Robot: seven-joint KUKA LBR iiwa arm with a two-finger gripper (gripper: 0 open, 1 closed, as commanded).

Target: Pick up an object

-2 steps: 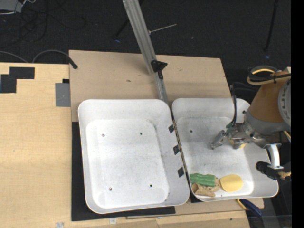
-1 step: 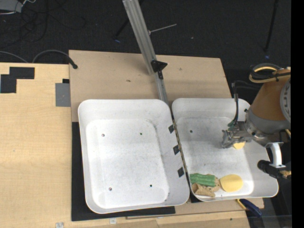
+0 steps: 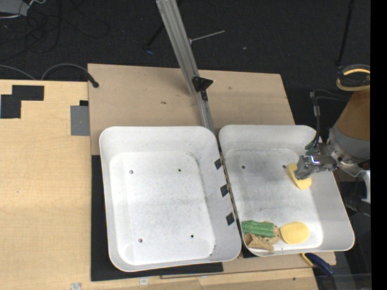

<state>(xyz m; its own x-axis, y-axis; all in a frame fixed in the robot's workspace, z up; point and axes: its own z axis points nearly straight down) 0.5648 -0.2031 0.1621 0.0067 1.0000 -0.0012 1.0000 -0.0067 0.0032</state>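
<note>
A: In the right shallow white plastic bin [image 3: 326, 222], where is the target?

B: The small yellow soft block [image 3: 300, 178] lies beside the metal two-finger gripper [image 3: 304, 167]. Jaw state: cannot tell. Step: grasp attempt. Next: verify, lift vertically.

Brightness: moderate on the desk [image 3: 48, 162], dim over the dark floor [image 3: 272, 29] behind.
Light source: overhead and diffuse, with no hard directional beam.
Glare: mild on the two white bins [image 3: 121, 139], walls brighter than the scuffed grey floors.
Shadows: soft and short, thin dark edges under the bin rims and beside the metal rail [image 3: 181, 47].
Sharpness: low resolution, slightly soft throughout, small items in the right bin [image 3: 266, 135] grainy.
Edge distortion: none obvious.
</note>
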